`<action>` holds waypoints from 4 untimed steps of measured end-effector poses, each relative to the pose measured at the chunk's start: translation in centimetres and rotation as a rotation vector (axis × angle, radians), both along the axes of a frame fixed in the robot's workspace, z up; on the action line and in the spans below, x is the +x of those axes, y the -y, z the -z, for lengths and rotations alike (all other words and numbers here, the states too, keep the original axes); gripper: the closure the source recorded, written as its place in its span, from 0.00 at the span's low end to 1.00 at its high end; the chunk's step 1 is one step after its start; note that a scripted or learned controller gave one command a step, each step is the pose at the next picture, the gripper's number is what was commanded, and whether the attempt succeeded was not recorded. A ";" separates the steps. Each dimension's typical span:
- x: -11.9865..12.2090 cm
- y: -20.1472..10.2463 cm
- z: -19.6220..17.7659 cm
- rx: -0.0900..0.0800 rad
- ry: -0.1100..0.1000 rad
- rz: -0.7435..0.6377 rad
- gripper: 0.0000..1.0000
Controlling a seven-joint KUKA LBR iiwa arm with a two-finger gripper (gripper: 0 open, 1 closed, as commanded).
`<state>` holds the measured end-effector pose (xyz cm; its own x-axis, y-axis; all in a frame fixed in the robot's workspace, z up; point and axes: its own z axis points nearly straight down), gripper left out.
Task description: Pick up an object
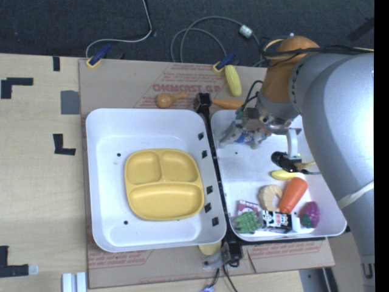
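Grey arm [340, 120] bulking along right edge of frame, nearest the lens; one orange band [292, 72] at upper right. Gripper [243, 135] low over upper part of right bin [243, 175]; open or closed: cannot tell. Nothing seen held.

Bins: two, white, side by side at centre frame.

Right bin, lower corner, seven small things in a cluster, well below the gripper:
- one green leafy toy [246, 222]
- one black-and-white carton [278, 220]
- one purple piece [310, 213]
- one pink card [243, 207]
- one carrot [293, 193], tilted
- one tan bun [268, 195], touching the carrot
- one banana [281, 175], just above those two

Left bin [103, 163]: one yellow plate [164, 183], three compartments.

Beyond the bins, upper centre: one corn cob [233, 80], one orange piece [228, 103], one tan wooden piece [165, 100], two blue-and-yellow clamps [97, 55].

Surface: brown cardboard sheet [176, 81] under both bins, on pale bench [36, 181] with black marks. Dark carpet [61, 11] across top of frame, with loose cable [148, 17].
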<state>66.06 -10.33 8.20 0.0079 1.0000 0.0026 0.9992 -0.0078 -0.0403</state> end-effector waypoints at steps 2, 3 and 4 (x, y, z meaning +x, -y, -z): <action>0.0 -0.2 0.0 -0.006 0.001 0.002 0.00; 0.0 -0.2 0.0 -0.006 0.001 0.001 0.00; 0.0 0.2 0.0 0.005 -0.001 -0.002 0.00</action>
<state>66.08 -10.56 8.19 0.0061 1.0000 0.0072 0.9991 -0.0058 -0.0414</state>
